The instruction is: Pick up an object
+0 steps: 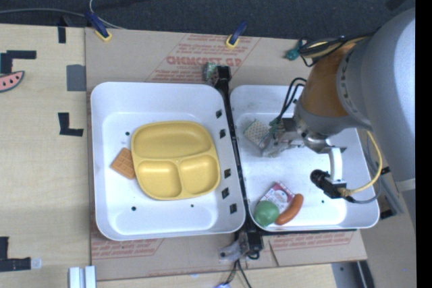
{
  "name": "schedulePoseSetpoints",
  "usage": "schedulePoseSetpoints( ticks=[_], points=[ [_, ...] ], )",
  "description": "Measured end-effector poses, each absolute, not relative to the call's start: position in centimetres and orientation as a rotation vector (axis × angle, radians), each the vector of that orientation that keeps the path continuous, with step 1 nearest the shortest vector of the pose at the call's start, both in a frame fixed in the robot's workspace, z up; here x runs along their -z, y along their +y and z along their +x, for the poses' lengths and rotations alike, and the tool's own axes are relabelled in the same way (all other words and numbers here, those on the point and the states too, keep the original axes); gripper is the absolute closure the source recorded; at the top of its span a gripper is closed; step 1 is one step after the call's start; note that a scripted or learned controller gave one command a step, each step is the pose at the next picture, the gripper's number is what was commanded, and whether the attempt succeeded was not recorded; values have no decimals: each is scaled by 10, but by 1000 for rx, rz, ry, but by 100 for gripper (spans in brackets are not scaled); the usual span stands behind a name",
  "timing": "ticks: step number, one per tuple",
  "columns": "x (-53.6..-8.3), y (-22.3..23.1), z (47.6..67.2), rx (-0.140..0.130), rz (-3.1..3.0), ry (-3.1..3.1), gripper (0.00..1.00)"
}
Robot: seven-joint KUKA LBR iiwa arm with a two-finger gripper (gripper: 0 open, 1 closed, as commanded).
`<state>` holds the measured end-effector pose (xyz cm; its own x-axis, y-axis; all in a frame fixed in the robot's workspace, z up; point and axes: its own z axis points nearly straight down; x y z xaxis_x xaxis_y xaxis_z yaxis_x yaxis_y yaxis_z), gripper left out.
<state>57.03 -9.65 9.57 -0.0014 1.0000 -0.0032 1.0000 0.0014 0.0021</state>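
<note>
White right bin [351, 216]: gripper [273, 143] beside pale, crumpled object [256, 132].

Red printed lettering runs across the cardboard sheet [196, 61] under the bins, above the left bin and again along its lower edge, but it is too small and blurred to read. No other text is legible.

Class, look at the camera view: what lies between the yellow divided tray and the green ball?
In the camera view, the two bins' adjoining white walls with black clips lie between the yellow divided tray and the green ball.
</note>
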Motion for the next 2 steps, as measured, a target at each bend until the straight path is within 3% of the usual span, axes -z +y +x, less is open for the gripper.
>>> schedulePoseSetpoints(
  ticks=[1,2],
  points=[
    [-96,-97,570,2,2217,2220,0],
    [-86,-96,613,-2,2218,2222,0]
  ],
)
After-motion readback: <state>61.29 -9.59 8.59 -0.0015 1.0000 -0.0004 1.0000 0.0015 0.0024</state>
